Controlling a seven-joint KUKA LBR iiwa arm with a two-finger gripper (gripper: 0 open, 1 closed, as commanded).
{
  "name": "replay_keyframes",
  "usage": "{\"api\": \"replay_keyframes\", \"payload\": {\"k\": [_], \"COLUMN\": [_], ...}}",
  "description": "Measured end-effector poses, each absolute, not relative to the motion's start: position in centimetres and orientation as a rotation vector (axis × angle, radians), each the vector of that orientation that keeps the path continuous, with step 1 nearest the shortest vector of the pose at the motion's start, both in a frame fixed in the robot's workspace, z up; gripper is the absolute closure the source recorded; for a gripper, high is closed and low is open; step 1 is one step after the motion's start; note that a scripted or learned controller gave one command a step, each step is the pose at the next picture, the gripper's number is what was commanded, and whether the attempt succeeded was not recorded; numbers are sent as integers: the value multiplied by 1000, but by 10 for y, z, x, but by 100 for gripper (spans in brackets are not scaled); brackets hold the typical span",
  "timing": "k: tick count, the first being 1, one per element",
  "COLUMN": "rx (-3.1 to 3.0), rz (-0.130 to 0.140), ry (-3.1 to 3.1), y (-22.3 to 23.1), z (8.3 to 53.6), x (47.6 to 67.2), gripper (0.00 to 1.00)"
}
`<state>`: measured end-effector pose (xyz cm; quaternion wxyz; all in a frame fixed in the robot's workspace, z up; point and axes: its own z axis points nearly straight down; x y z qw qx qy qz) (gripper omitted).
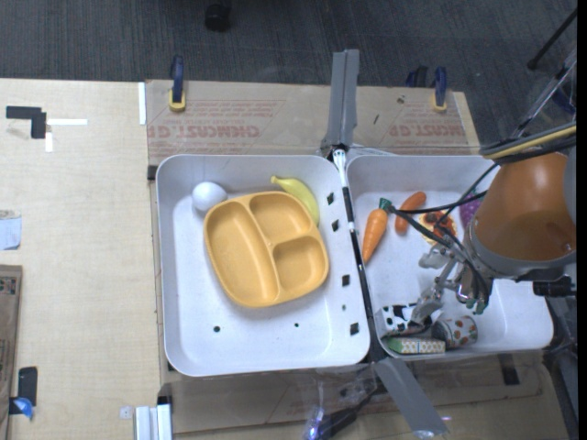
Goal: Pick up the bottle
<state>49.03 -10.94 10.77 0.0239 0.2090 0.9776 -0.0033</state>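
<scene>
While the gripper is lowered in the right bin, above the bottle lying at its near edge, the approach is judged under way; whether the fingers are open cannot be told; a further descent is called for.

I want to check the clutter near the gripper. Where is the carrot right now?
The carrot lies in the right bin, at its upper left against the divider between the bins, beside a smaller orange piece and up-left of the gripper.
</scene>
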Motion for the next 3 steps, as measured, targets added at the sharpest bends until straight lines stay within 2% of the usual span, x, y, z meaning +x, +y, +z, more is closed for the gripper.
{"api": "replay_keyframes", "payload": {"k": [2, 3], "rx": [798, 971], "rz": [-10, -1], "ry": [3005, 2984], "y": [-104, -103], "z": [107, 272], "x": [493, 591], "gripper": [0, 0]}}
